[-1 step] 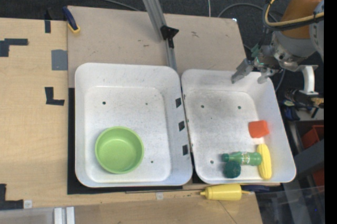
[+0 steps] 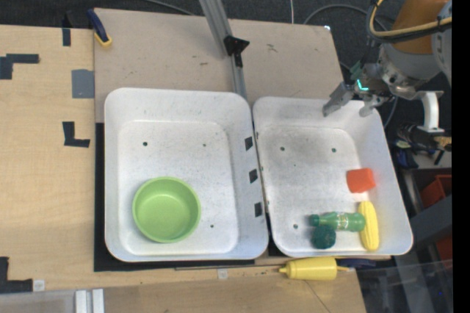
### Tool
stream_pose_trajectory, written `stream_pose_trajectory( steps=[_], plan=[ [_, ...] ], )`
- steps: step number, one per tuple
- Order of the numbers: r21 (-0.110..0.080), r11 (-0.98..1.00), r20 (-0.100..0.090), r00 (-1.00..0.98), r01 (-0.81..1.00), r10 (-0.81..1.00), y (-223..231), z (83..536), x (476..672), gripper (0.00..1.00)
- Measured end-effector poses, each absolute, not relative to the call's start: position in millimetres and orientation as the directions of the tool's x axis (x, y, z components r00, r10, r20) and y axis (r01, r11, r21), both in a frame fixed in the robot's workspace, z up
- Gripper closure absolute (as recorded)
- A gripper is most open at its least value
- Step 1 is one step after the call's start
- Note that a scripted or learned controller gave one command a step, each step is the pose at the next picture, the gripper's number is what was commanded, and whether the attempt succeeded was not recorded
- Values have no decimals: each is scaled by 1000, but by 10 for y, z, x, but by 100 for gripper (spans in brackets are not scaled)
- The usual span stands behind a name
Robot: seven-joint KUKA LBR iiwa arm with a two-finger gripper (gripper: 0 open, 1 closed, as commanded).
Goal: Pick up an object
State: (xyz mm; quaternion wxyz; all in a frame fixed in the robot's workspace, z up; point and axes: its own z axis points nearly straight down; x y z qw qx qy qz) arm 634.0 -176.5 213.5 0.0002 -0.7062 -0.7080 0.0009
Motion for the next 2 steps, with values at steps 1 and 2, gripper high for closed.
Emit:
stream_pose_trajectory(
  steps=[1, 2],
  plan=[
    [-6, 2, 0, -2, 1000, 1000, -1678, 1646, 6289, 0],
    [-6, 3, -1, -3, 1000, 1000, -1714, 1138, 6362, 0]
  ],
)
